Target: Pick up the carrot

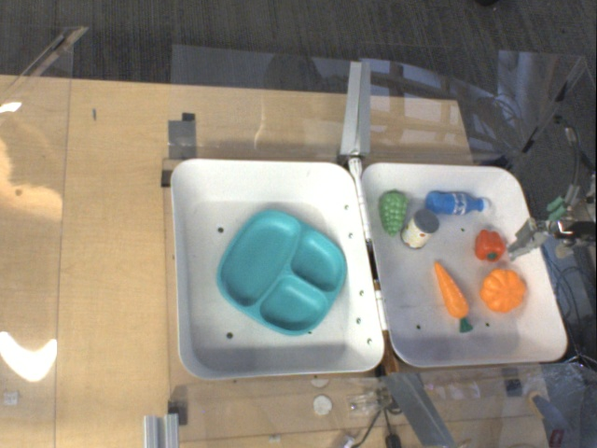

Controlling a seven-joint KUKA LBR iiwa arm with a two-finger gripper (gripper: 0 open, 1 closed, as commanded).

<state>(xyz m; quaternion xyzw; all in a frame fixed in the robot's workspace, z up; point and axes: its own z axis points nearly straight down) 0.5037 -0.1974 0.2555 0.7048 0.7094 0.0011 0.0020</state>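
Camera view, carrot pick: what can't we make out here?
- Pincer: small and blurred at the right bin's far right side, beside the red toy; finger state unreadable.
- Arm: cut off by the right edge of the camera view.
- Carrot: in plain sight, but its green tip is too small for detail.
- Blue bottle: label too small to read.
- Small round item beside the green toy: too blurred to identify.
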